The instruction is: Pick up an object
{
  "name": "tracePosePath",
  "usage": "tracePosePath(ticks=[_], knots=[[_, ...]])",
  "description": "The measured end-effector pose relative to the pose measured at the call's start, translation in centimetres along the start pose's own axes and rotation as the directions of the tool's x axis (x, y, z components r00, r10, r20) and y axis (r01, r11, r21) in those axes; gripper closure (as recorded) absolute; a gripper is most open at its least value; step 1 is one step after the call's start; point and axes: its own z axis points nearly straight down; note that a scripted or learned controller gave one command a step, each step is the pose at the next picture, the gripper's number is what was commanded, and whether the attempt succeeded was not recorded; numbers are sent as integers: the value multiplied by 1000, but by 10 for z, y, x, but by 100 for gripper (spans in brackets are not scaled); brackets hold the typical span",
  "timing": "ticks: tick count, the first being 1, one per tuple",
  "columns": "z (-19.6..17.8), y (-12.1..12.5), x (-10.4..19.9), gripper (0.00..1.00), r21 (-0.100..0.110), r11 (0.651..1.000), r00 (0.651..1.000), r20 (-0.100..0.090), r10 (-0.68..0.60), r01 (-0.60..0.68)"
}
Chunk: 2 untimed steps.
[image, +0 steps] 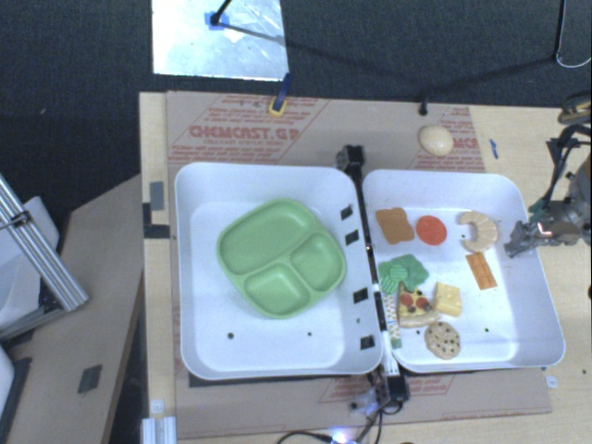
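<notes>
The claw (520, 240) hovers at the right bin's (518, 340) right rim, its grip state impossible to tell, so the approach step is under way; next it must reach left over the nearby croissant (478, 230) and descend.

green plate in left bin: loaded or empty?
Empty. The green plate lies flat in the left bin, all three compartments bare; the toy food sits in the right bin.
</notes>
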Motion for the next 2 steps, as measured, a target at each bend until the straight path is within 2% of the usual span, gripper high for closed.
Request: tracePosePath(ticks=[2], knots=[[-10, 17, 120, 100, 2, 1000, 1000, -4, -7, 7]])
